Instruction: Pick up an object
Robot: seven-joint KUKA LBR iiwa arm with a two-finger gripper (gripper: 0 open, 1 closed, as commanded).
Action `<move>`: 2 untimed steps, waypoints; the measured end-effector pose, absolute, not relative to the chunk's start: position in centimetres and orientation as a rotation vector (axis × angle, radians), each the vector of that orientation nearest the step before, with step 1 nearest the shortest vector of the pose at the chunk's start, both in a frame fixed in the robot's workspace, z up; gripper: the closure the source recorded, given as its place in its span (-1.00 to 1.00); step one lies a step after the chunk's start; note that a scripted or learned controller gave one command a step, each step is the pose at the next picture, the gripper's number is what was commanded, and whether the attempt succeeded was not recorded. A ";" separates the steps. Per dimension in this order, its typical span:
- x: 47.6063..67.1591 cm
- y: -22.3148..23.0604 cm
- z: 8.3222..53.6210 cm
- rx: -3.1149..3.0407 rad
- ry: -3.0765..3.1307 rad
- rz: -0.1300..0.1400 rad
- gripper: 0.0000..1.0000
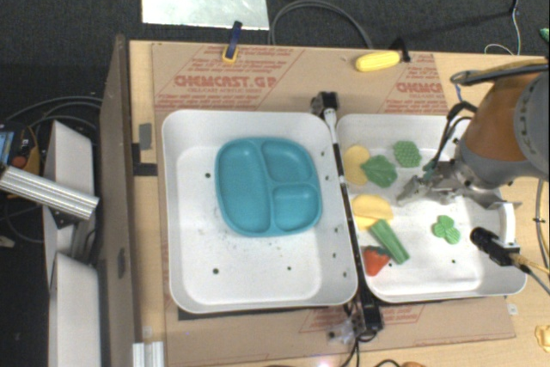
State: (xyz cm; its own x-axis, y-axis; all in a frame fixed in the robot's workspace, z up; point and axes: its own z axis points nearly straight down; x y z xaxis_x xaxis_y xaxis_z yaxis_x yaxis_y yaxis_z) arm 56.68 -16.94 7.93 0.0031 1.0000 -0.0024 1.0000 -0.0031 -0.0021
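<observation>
My arm enters from the right, orange band above the wrist, forearm angled down and leftward. My gripper sits low at the end, pointing left. From above, finger spacing is not discernible.

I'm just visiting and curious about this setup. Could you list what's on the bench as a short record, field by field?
left bin: holds a blue divided plate
right bin: holds small toy foods
toys near the divider: yellow piece, yellow piece, green stick, red piece
other toys: green leafy piece, green round piece, green clover piece
arm: reaches in from the right, over the right bin
gripper: low in the right bin, beside the green leafy piece, nothing seen between its fingers
bench rim: yellow piece at the far edge
</observation>
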 end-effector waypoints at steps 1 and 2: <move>64.0 -19.5 8.6 2.208 2.221 0.007 -1.00; 67.1 -16.6 8.6 2.209 2.227 0.007 -1.00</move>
State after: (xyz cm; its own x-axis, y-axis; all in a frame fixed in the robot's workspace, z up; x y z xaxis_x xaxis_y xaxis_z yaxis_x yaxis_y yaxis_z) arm 67.12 -16.59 8.61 -0.0079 1.0000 -0.0003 0.9999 0.0079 0.0061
